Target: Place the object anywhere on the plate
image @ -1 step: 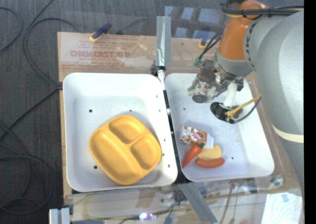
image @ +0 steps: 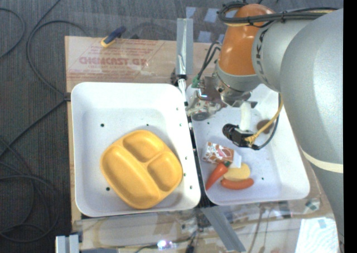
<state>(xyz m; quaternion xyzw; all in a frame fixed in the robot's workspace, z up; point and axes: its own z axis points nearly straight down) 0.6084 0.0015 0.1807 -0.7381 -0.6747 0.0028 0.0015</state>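
Observation:
A yellow plate [image: 141,168] with three compartments lies in the left white bin [image: 89,106]. In the right white bin [image: 284,179] a small cluster of toy foods sits near the front left: a red and white packet [image: 217,152], an orange-red carrot-like piece [image: 216,176], a yellow piece [image: 239,172] and a red sausage shape [image: 237,184]. My gripper [image: 199,106] hangs over the back left corner of the right bin, close to the wall between the bins, behind the toy foods. Nothing is seen in it.
The arm's grey body and orange band cover the back and right of the right bin. A clear upright panel [image: 182,45] stands behind the bins. A cardboard sheet [image: 111,62] lies behind the left bin, with a blue and yellow item [image: 113,36] on it.

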